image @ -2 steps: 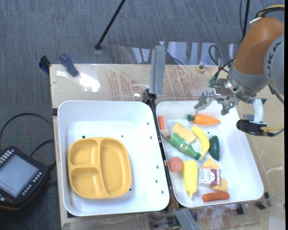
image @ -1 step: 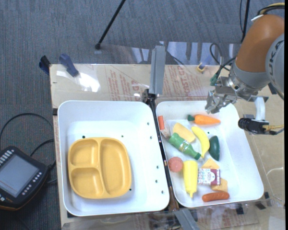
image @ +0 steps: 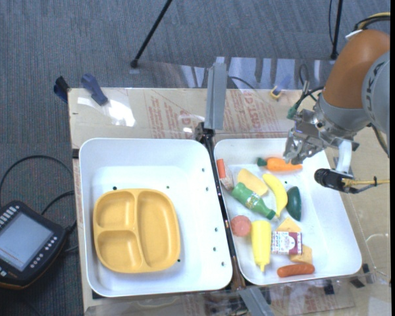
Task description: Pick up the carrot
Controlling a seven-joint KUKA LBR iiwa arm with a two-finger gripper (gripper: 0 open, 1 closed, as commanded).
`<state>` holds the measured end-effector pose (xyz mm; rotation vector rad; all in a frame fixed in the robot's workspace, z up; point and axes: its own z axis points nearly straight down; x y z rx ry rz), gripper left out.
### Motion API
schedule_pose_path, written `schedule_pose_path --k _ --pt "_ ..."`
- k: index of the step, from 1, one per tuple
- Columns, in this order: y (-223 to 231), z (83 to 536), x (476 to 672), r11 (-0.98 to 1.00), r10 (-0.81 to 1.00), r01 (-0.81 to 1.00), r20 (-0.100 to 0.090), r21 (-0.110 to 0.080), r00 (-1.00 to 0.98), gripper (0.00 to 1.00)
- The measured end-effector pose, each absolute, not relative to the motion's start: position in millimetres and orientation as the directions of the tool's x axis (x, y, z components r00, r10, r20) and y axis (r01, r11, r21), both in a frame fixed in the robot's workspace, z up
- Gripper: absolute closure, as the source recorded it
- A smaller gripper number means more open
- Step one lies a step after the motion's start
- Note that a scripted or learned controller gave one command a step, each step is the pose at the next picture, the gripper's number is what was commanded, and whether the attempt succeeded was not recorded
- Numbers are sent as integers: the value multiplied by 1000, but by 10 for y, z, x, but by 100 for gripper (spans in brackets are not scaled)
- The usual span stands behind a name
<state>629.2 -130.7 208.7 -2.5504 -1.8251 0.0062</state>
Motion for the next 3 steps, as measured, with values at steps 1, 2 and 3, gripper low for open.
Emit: schedule_pose_path --k 1,2,3 --pt "-1306 2088 6292 -322 947 947 0 -7 322 0" --pt "-1596 1911 6087 -351 937 936 -1 -6 351 0" --pt "-1792 2972 6108 -391 920 920 1 6 391 0"
